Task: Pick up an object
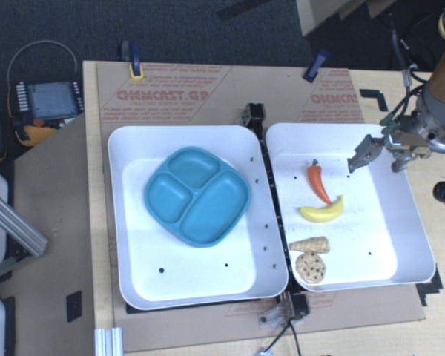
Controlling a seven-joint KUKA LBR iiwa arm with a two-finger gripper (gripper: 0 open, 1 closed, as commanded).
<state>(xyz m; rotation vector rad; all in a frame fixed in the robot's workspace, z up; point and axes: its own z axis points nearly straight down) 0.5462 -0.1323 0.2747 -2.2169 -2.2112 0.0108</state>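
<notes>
With its jaws spread and holding nothing, the gripper (380, 153) near the table's far right corner should drop squarely over the chili pepper (318, 182).

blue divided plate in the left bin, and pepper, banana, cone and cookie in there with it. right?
Not quite. The camera view shows the blue divided plate in the left bin, but the pepper, banana, cone and cookie lie in the right bin.
</notes>
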